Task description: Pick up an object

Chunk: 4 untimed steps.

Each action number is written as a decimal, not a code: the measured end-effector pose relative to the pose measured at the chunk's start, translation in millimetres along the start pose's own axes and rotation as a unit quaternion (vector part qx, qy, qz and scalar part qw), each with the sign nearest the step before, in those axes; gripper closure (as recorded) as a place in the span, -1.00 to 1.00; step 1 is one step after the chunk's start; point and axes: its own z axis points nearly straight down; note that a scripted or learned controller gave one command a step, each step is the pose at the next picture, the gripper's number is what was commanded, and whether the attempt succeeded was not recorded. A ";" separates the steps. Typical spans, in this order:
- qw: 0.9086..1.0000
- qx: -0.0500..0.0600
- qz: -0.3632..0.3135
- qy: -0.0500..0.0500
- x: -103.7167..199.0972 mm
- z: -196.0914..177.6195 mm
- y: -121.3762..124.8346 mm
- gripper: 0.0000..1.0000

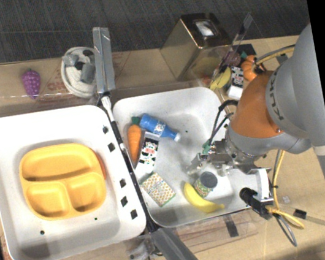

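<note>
Left bin (4,185): yellow divided tray (63,178) lying flat, three compartments. On the bench (11,81) behind that bin, a purple grape cluster (31,82) (toy, by the look). Near it, a white coil (79,70) beside the grey post (102,59) between the bins. Brown box (197,42) behind the right bin. Yellow-handled pliers (290,217) at front right, off the bins.

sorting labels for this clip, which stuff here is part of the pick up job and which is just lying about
Part of the job:
claw
banana
carrot
blue bottle
patterned card
right bin

Lying about:
yellow tray
left bin
purple grapes
brown box
</note>
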 end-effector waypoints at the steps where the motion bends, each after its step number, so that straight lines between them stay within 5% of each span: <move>1: 1.000 0.000 -0.003 0.000 0.6 -9.7 0.6 1.00; 2: 1.000 0.000 -0.003 0.000 0.7 -9.8 0.7 -1.00; 3: 0.998 0.000 -0.058 0.000 35.6 0.6 -35.0 -1.00; 4: 0.998 -0.003 -0.062 0.000 36.7 -10.9 -32.4 1.00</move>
